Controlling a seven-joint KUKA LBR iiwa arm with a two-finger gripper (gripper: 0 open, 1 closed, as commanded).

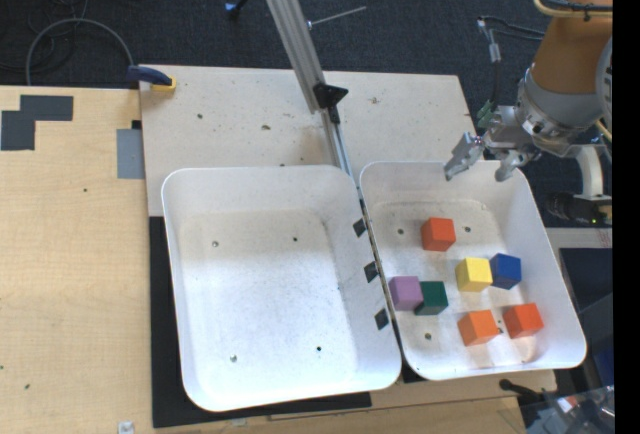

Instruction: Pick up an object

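Several small cubes lie in the right bin [540, 232]: a red-orange cube [437, 233] near the middle, a yellow cube [474, 273] touching a blue cube [506, 269], and a purple cube [405, 292] beside a dark green cube [433, 297]. An orange cube [478, 326] and a red cube [522, 319] sit at the front. My gripper [484, 160] hangs over the bin's far rim, open, with nothing between its fingers. It stands well above and behind the red-orange cube.
The left bin [200, 222] lies beside the right one, with black clips along the shared wall. A slanted aluminium bar [298, 37] rises from the bench behind the bins. A small blue and yellow clamp [152, 77] sits at the bench's far left.
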